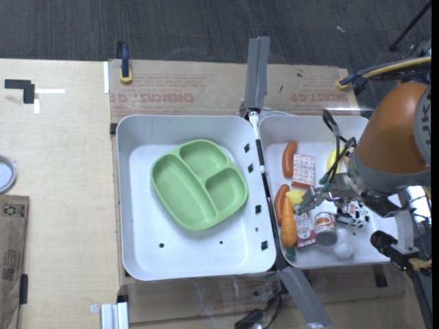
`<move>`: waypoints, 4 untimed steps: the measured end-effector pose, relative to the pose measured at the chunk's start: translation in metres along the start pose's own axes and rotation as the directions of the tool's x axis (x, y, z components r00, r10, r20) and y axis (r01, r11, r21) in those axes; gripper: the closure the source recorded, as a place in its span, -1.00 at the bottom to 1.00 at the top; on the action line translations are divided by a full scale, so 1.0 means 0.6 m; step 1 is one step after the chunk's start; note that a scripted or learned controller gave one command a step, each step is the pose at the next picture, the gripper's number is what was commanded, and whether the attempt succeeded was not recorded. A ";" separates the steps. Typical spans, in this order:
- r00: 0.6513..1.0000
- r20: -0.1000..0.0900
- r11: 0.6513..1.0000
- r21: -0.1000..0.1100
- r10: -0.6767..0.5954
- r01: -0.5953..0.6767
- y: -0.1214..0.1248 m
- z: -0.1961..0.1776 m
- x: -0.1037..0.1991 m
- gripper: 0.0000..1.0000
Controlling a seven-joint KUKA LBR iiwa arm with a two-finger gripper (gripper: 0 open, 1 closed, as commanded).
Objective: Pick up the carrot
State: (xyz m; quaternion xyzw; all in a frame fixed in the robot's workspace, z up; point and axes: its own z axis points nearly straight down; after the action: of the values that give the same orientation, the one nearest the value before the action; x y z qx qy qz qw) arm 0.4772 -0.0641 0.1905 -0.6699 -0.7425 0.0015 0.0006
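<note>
Two shallow white bins sit side by side on the bench, and the carrot (287, 229) lies in the right bin (312, 127), close against its left wall and toward the near edge. It is a smooth orange toy, tapered and probably moulded plastic, so it is likely light and stiff but somewhat slick; a pinch across its thicker middle, square to its long axis, looks safest, since a grip near the narrow tip may let it squirt out. Beside it along the same wall rests a second orange piece (280, 200), with a red sausage-shaped toy (289, 157) farther back, a printed packet (302, 168), a yellow piece (295, 197) and a small can (324, 226) crowding the space. The end effector (312, 201) hangs just right of the carrot, apart from it, and whether it is spread or pressed together cannot be told from this slant. The left bin (137, 204) holds a matte green divided plate (199, 184) with three rounded compartments.
</note>
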 end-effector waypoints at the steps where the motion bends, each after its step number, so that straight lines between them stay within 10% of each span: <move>1: 1.000 0.000 1.000 0.000 0.000 0.000 0.000 0.000 0.000 -1.00; 2: 1.000 0.000 1.000 0.000 0.000 0.000 0.000 0.000 0.000 -1.00; 3: 0.900 0.000 0.900 -0.002 -0.436 0.436 0.005 -0.001 0.028 -1.00; 4: 0.875 -0.001 0.875 -0.001 -0.485 0.485 -0.008 0.126 -0.075 -1.00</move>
State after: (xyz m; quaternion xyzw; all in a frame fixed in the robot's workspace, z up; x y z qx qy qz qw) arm 0.4770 -0.1095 0.1151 -0.4627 -0.8865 0.0005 0.0009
